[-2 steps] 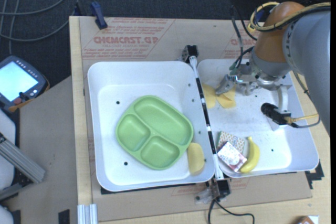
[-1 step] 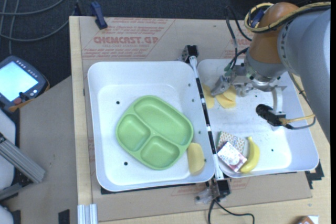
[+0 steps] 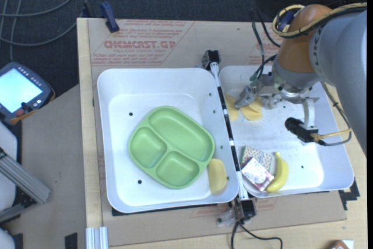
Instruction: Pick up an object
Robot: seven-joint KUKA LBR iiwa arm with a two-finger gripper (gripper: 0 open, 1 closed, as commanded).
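Camera view looks down at a slant on the worktop (image 3: pixel 145 44), where two white bins sit side by side, their inner rims meeting along a dark seam. The arm (image 3: pixel 344 38) reaches in from the right, and its pincer (image 3: pixel 254 96) hangs low over the far left part of the right bin (image 3: pixel 326 178), close to the inner wall. Whether the pincer is open or closed cannot be told from this angle. Pale yellow pieces (image 3: pixel 247 109) lie right under it and beside the wall, with little room on that side. A banana (image 3: pixel 278 174) and a small printed packet (image 3: pixel 257 171) crowd the near left corner of the same bin, touching each other. The middle and right floor of this bin lies bare. In the left bin (image 3: pixel 116 96), a green divided tray (image 3: pixel 171 147) sits centrally, and a yellow oblong object (image 3: pixel 217 175) rests between the tray and the inner wall.
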